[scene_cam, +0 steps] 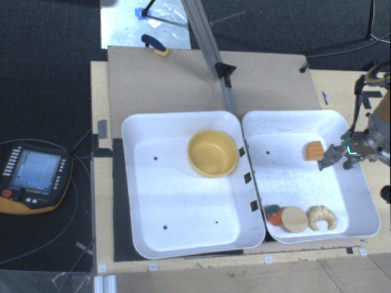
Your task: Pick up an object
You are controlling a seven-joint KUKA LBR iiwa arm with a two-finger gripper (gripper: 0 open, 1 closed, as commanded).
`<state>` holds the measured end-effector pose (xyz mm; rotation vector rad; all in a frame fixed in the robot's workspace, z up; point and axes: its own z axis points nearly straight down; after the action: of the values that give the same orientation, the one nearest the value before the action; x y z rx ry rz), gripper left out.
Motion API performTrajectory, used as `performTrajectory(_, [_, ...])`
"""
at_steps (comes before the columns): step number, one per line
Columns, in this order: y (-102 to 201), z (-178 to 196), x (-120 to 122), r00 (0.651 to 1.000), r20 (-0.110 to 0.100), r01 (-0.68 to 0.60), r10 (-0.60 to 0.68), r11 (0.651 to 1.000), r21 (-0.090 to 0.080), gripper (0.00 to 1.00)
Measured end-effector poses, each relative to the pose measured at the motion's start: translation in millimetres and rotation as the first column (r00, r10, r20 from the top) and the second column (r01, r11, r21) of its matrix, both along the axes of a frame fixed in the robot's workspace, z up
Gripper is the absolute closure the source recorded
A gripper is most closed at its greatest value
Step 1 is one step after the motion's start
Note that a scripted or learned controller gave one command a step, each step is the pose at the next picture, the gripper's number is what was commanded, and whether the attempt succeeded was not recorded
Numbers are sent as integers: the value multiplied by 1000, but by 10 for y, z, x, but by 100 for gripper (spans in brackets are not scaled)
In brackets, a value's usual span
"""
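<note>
Orange block [314, 151] in right bin [360, 182], end effector [339, 157] just beside it, finger state unclear, no legible writing

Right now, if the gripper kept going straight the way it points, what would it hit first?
Probably the orange block: the gripper points left toward it in the right bin. Height is unclear, so it might pass over.

A robotics lab: teach pendant [32, 179] on dark carpet beside 2 white bins [140, 224].
</note>
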<state>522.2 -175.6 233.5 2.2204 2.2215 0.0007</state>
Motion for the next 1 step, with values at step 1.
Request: performTrajectory(1, [0, 0, 0, 1000, 0, 0, 0, 1000, 0, 0])
